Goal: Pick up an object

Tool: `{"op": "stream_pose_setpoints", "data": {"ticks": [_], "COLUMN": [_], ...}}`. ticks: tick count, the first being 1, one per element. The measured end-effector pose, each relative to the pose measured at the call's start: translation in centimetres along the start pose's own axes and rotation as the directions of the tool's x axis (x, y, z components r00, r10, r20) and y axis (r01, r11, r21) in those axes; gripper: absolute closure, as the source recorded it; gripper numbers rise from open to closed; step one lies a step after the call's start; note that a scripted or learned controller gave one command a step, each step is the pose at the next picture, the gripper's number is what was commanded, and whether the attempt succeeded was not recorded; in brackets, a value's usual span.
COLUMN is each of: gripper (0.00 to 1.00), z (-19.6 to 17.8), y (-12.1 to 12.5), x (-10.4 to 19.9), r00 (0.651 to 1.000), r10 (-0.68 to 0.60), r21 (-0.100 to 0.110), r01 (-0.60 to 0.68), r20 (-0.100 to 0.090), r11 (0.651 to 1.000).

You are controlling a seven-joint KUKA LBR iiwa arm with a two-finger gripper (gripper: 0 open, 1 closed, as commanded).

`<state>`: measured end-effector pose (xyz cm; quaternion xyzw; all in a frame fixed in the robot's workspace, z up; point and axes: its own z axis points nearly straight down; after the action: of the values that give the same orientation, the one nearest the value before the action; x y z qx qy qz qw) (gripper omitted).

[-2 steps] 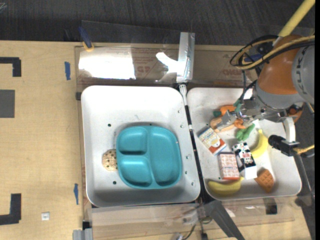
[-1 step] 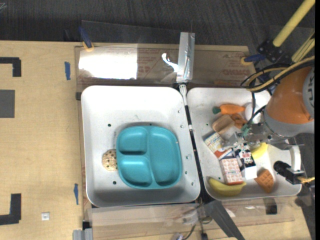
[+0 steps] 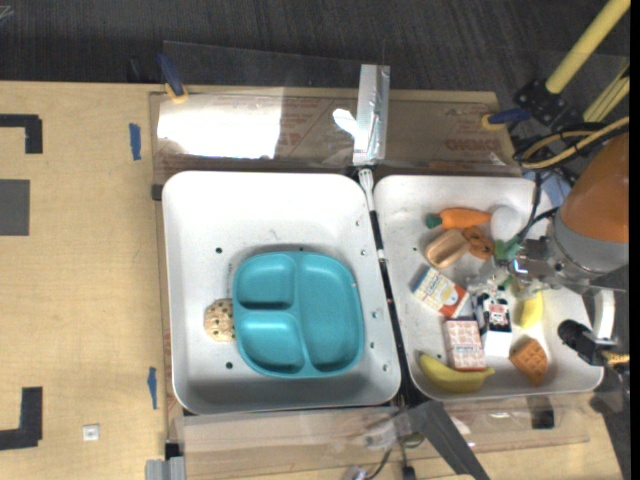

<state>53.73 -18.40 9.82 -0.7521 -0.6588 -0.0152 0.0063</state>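
The right bin (image 3: 400,208) holds several toy foods. An orange carrot (image 3: 465,218) lies at its back, with a tan bread piece (image 3: 447,249) just in front of it. Further forward are a white and blue carton (image 3: 435,290), a pink box (image 3: 465,343), a banana (image 3: 452,373), an orange waffle piece (image 3: 530,359) and a yellow piece (image 3: 530,310). My gripper (image 3: 515,261) hangs over the right half of this bin, just right of the bread and above the yellow piece. I see nothing held in it.
The left bin (image 3: 190,208) holds a teal divided plate (image 3: 297,312) with a cookie (image 3: 219,319) at its left edge. A metal divider (image 3: 371,118) stands behind the two bins. Wooden bench top (image 3: 70,268) extends to the left.
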Motion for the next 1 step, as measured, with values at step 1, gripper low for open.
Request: {"op": "stream_pose_setpoints", "data": {"ticks": [1], "gripper": [0.0], "z": [1.39], "y": [4.32], "x": [6.21], "r00": [0.998], "r10": [0.049], "r21": [0.004], "r01": [-0.05], "r20": [0.029], "r11": [0.999]}}
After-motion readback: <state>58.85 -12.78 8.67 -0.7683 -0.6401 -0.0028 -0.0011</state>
